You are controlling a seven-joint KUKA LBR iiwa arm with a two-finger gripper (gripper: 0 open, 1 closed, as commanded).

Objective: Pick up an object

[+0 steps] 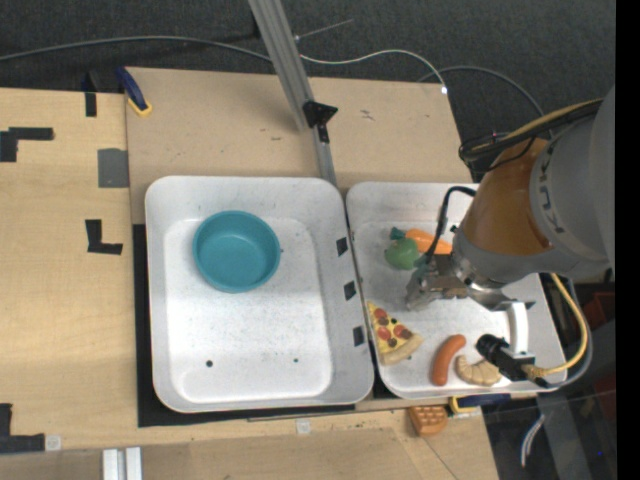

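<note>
Across the middle of the frame I see two shallow white plastic bins side by side on a tan wooden bench (60, 298). On the right, my large grey arm with its orange band (515, 213) reaches over the right bin (372, 200). Its two-finger gripper (430, 290) hangs low at that bin's centre, just below a green round toy vegetable (402, 254) and an orange carrot-like piece (422, 238). I cannot tell whether the fingers are spread or closed, and nothing shows between them.

The left bin (160, 318) holds a round teal plastic bowl (236, 251) in its upper half. Toward the lower right, smaller things lie in the right bin: a triangular toy pizza slice (391, 334), a reddish-orange toy sausage (447, 358), and a tan lumpy piece (478, 371) beside a black part of the arm.

My worry: the gripper sits between objects rather than squarely over one, so closing here may catch only bin floor, or nudge the green vegetable away against the carrot piece.
</note>
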